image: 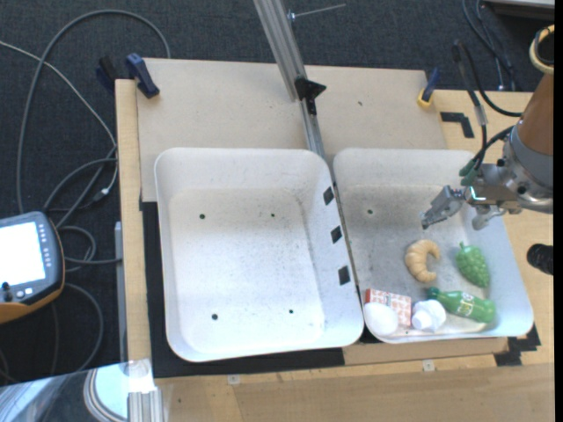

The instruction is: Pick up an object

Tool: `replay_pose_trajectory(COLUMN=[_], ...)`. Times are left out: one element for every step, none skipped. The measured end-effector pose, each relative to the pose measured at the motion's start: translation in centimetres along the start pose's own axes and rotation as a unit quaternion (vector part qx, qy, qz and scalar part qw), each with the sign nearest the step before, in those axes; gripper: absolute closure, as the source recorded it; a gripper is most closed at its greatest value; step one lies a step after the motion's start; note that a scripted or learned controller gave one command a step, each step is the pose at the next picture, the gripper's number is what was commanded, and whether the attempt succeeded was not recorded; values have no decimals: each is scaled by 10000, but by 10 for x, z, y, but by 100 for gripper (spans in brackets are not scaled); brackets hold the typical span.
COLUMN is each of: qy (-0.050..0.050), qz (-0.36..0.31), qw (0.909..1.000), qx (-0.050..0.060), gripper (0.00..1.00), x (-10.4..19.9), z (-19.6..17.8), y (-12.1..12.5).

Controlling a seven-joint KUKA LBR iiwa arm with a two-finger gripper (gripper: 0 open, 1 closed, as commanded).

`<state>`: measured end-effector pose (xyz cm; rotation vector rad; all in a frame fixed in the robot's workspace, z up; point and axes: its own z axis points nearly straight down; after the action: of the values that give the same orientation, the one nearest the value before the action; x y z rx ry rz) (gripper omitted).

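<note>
Gripper [459, 207] – we see its fingers spread, nothing between them, above the right bin [387, 183] | croissant [423, 259] at its 7 o'clock, green grapes [473, 265] at 5 | risk – we judge a descent could land between the two.

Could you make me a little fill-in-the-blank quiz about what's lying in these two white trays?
1. The croissant lies in the ____ bin.
2. The grapes are ____ in colour.
3. The bottle lies on its side along the bin's ____ edge.
4. The gripper hangs over the ____ bin.

Missing words: right; green; near; right
</note>
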<state>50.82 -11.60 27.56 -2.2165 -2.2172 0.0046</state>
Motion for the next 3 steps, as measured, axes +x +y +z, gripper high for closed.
replay_pose_trajectory(qy=[-5, -1, 3], qz=[0, 7, 5], qw=[10000, 10000, 10000], qx=[-27, 5, 12], gripper=[0, 0, 0], x=[0, -9, -12], z=[-2, 52, 114], y=[1, 5, 7])
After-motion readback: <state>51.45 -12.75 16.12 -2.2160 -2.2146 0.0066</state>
